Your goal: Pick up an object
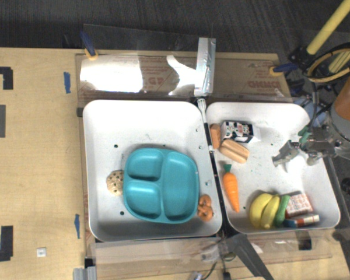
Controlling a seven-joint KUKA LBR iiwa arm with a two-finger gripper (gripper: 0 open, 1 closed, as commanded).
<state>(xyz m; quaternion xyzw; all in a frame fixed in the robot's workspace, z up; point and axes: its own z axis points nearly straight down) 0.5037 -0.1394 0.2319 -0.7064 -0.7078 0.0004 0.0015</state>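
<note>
A wooden surface (29,174) is seen bearing two white bins. Black tape marks (1,77) and blue tape strips (66,81) are found left of the left bin (99,121). A clear plastic panel (140,69) is stood behind it, and a yellow pole (337,17) is seen beyond the right bin (326,188).

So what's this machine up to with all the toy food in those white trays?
A robot arm reaches in from the right, its metal two-finger gripper hovering over the right white bin, with nothing between its fingers. Below it lie a yellow toy banana bunch, an orange toy carrot, a toy hot dog and a small printed box. The left white bin holds a teal divided plate. Nothing is picked up yet.
</note>
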